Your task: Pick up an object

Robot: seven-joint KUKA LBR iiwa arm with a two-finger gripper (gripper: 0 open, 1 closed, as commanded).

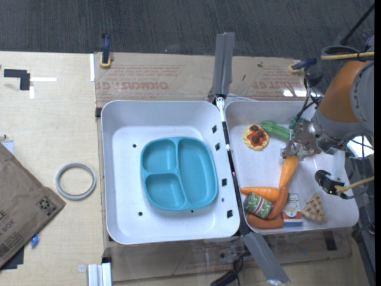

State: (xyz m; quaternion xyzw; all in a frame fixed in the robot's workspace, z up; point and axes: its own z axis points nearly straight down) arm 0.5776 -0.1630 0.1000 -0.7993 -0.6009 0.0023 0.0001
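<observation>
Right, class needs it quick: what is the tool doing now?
Tool: shut on the upright carrot, gripping its top end above the right bin.

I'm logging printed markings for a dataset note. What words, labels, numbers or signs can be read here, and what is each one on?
"CHEMCZ..." in red, upside down, partly legible: on the cardboard sheet behind the bins, printed again to the right.
"BOX": on the brown cardboard box at the left edge; the square code beside it is too small to read.
Green can label: too blurred to read.
Small carton print: too small to read.
</observation>
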